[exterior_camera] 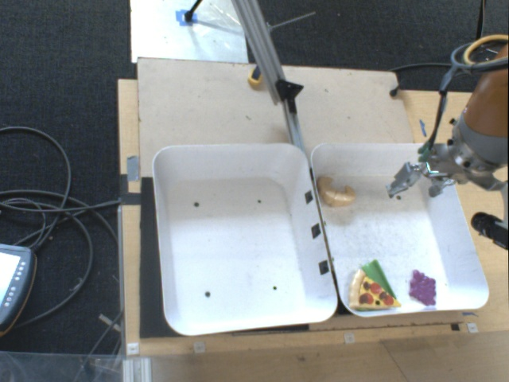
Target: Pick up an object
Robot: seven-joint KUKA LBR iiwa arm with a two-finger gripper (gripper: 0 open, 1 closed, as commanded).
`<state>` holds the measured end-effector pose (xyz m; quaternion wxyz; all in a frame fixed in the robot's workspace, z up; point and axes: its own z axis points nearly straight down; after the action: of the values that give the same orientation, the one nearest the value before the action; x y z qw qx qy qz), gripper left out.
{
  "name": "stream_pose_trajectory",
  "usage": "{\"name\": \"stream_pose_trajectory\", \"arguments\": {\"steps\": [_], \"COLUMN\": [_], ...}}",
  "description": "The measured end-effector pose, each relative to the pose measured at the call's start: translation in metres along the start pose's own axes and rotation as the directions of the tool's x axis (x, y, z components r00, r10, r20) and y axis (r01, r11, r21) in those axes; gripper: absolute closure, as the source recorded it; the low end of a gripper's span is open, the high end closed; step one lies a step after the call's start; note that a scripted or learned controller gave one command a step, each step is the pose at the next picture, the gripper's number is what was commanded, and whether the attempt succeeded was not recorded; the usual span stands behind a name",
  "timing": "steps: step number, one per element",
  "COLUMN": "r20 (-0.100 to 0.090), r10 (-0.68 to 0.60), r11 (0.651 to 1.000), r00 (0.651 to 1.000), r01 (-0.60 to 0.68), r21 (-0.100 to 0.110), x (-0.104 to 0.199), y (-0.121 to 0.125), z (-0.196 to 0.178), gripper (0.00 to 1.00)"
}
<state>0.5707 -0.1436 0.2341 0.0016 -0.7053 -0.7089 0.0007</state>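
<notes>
The worktop is a pale wood board w/ a dark floor around it, and it carries two shallow white bins side by side. The left bin is the bigger looking one in this view; its floor shows a few small dark dots. The right bin touches it along the middle, where small black clips sit on the shared edge. A grey metal pole runs at a slant from the top of the view down to the place where both bins meet.

The arm comes in from the right, orange band above the grey wrist. Its claw is over the upper right part of the right bin, pointing left. The fingers are small and blurred, so I cannot tell if they are spread or pressed together; nothing is seen between them.

Three things lie in the right bin. A tan, curved toy like a croissant lies near the upper left corner, just beside the bin wall, apart from the claw. A toy pizza slice w/ a green edge lies at the front rim. A small purple grape bunch lies near it, to the right, not touching.
</notes>
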Motion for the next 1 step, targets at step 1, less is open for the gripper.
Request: {"name": "stream_pose_trajectory", "arguments": {"steps": [1], "r20": [0.001], "r10": [0.002], "r11": [1.0], "r00": [1.0], "r01": [-0.002], "r21": [-0.005], "x": [-0.0002], "y": [0.0008], "z": [-0.0024], "gripper": [0.0]}}
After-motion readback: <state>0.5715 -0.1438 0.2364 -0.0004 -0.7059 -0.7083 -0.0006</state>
